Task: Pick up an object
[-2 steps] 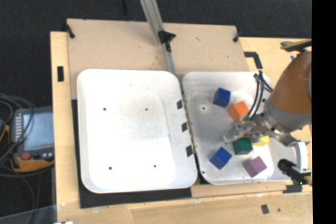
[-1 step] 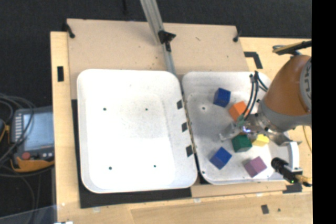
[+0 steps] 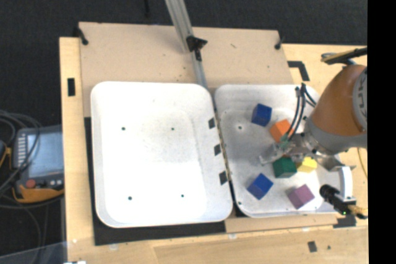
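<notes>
Your gripper (image 3: pixel 286 154) sits low in the right bin (image 3: pixel 238 102), right over the green cube (image 3: pixel 284 167); you cannot tell its state from here. Orange cube (image 3: pixel 279 129) just above it, yellow cube (image 3: pixel 307 164) touching the green one's right. Blue cubes (image 3: pixel 262 114) (image 3: pixel 260 185) and purple cube (image 3: pixel 301 195) lie apart.

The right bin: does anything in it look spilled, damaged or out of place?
Nothing stands out. The right bin holds loose blocks: two blue, an orange, a green, a yellow and a purple, all inside its rim, none visibly damaged.
</notes>
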Action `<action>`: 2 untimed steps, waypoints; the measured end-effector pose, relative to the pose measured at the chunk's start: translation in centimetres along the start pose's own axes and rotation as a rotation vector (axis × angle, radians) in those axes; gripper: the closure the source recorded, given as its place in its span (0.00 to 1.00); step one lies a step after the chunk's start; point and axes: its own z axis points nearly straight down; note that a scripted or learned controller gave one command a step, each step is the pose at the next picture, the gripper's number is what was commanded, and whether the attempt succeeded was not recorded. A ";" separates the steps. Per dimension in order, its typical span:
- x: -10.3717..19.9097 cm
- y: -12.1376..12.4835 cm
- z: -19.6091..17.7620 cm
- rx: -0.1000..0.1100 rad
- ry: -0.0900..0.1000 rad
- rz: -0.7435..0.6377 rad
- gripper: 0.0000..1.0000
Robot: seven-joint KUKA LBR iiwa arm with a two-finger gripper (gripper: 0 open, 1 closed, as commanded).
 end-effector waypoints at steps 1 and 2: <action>0.0 0.3 -1.0 -0.007 0.001 0.004 1.00; -0.1 0.6 -5.3 0.022 0.012 -0.010 1.00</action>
